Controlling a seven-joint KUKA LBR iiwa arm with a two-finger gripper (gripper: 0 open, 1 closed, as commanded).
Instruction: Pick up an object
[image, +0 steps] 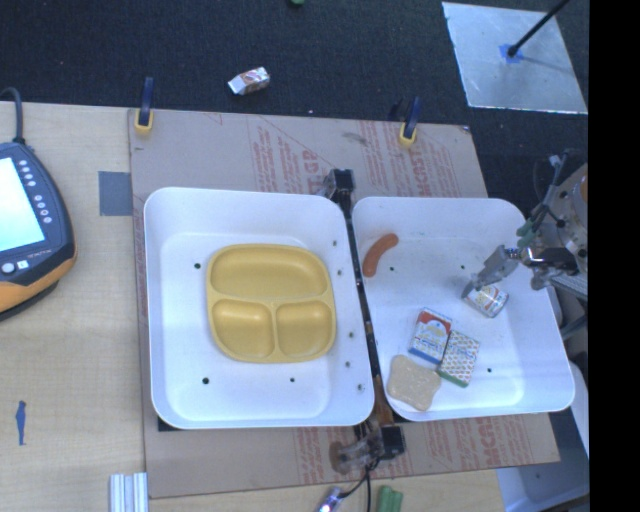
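robot lab (clamped bins (250, 205), pendant (25, 225))

Open floor is lying along the right bin's (450, 215) far side, past the sausage (379, 253). Two cartons (443, 346) and a toast (412, 381) are crowding its near middle; a can (487, 298) is blocking the right.

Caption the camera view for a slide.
Gripper reaches a small silver can in the right bin; yellow divided plate sits in the left bin.
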